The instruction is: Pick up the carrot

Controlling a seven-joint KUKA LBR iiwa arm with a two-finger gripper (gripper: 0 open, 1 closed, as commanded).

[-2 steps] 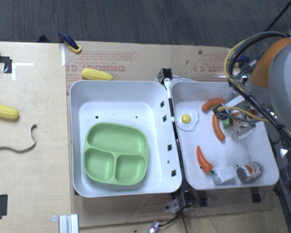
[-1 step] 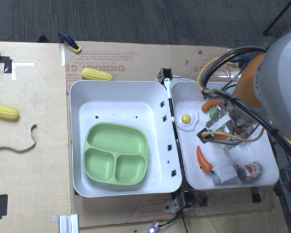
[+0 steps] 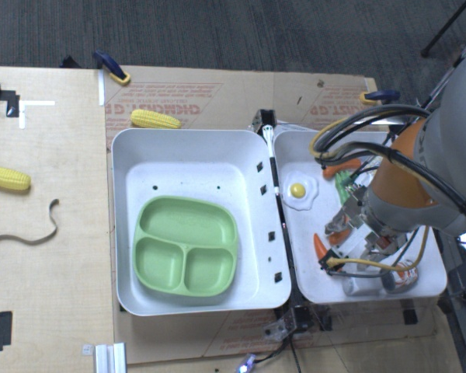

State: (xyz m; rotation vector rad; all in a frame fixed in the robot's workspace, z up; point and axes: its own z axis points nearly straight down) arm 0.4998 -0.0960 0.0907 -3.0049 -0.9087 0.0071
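The carrot [image 3: 319, 246] is a small orange piece lying in the right white bin [image 3: 307, 282], near its left wall. My gripper [image 3: 336, 245] is low over the bin floor, right beside the carrot and partly covering its right end. The grey arm with its orange band [image 3: 400, 185] comes in from the right, and its cables hide much of the bin.
A toy fried egg [image 3: 298, 192] lies at the back left of the right bin. Orange [image 3: 343, 166] and green [image 3: 344, 182] items sit under the cables. The left bin [image 3: 124, 208] holds a green divided plate [image 3: 188, 246]. Two corn cobs [image 3: 154, 119] [image 3: 6, 178] lie on the bench.
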